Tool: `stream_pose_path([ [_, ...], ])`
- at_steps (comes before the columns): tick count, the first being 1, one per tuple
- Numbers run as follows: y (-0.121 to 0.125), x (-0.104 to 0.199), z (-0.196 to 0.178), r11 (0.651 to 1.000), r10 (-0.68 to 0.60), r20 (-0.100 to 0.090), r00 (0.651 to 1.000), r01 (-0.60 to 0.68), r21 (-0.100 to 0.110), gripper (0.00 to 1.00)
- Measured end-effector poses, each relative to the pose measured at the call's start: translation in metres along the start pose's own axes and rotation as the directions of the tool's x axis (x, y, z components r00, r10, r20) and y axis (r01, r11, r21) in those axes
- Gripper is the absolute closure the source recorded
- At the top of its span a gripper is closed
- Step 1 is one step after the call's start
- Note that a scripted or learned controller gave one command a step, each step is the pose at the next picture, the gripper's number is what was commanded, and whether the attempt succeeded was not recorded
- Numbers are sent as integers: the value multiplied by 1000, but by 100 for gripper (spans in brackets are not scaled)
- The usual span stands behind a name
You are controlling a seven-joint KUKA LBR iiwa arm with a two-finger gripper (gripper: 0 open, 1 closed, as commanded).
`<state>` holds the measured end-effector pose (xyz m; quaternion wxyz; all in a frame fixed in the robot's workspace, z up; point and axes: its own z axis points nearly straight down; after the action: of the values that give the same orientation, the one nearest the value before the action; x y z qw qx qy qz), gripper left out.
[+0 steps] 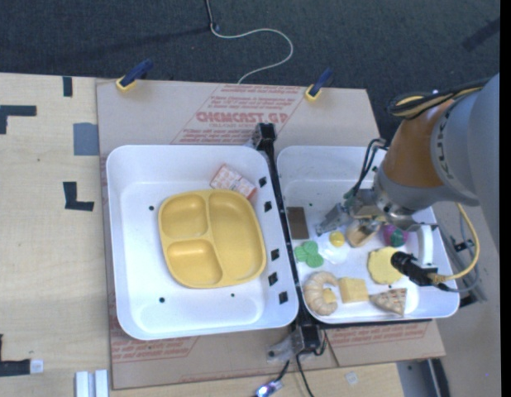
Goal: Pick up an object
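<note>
I see the table (40,246) carrying a cardboard sheet (239,114), with the left bin (131,172) and right bin (309,160) resting side by side on it.

The grey arm (475,139) comes in from the right of the end effector (342,217) and bends downward. Its orange band (408,151) sits just above the wrist, up and right of the end effector. The end effector points to the lower left.
</note>
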<state>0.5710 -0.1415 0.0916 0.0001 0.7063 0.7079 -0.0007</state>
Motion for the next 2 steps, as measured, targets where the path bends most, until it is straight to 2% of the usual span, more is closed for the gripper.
stream_pose_path([
  [1,2,-1,-15,1000,0,3,1000,0,-8,100],
  [2,2,-9,-63,1000,1,0,1000,-1,-4,100],
])
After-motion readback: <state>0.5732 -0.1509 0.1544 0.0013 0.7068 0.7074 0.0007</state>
